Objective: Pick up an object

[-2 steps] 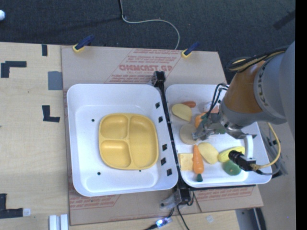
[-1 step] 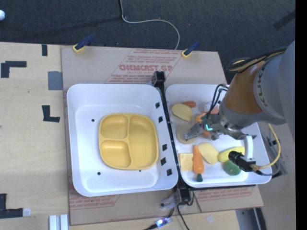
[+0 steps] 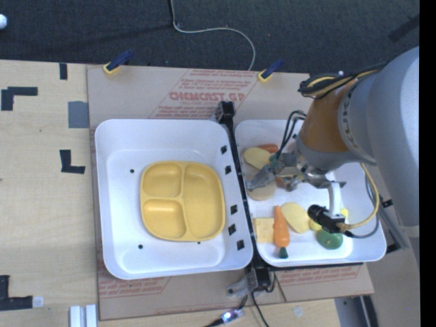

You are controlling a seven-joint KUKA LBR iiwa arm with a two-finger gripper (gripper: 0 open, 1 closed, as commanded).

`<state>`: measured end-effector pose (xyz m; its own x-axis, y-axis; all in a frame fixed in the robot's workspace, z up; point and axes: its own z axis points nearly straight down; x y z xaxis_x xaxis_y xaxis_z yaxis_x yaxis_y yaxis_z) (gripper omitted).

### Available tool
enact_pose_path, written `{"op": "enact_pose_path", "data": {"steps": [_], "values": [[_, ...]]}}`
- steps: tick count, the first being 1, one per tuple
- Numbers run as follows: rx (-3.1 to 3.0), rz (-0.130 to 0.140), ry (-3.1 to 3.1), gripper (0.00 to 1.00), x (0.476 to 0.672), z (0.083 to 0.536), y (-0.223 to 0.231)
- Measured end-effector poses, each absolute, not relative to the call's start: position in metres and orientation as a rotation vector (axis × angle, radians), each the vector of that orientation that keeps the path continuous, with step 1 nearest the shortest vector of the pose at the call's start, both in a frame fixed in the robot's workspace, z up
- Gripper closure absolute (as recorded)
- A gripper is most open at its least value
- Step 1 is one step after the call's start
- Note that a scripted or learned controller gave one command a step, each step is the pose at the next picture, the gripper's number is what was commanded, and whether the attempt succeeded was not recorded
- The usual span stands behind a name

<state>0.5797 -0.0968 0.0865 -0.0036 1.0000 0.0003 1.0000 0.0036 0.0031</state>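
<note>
Carrot (image 3: 281, 227) beside possibly potato (image 3: 296, 217)

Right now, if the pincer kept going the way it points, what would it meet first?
Probably the pale round food piece just under the pincer in the right bin, though depth is hard to judge from above.

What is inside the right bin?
The right bin holds a carrot, a yellow square piece, pale yellow toy foods and a green item. The arm covers the bin's upper right part.

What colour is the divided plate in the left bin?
Yellow. The plate shows best in the camera view, lying in the left bin.
</note>
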Motion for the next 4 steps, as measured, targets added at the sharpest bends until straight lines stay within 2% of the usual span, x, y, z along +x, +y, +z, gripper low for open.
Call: {"op": "enact_pose_path", "data": {"steps": [1,2,3,4], "values": [[2.217,0.002,2.227,0.00,0.510,0.189,-0.030],[2.232,-0.011,2.218,0.00,0.498,0.119,-0.105],[2.210,0.006,2.233,0.00,0.484,0.187,-0.007],[2.209,0.019,2.219,0.00,0.486,0.340,-0.002]]}}
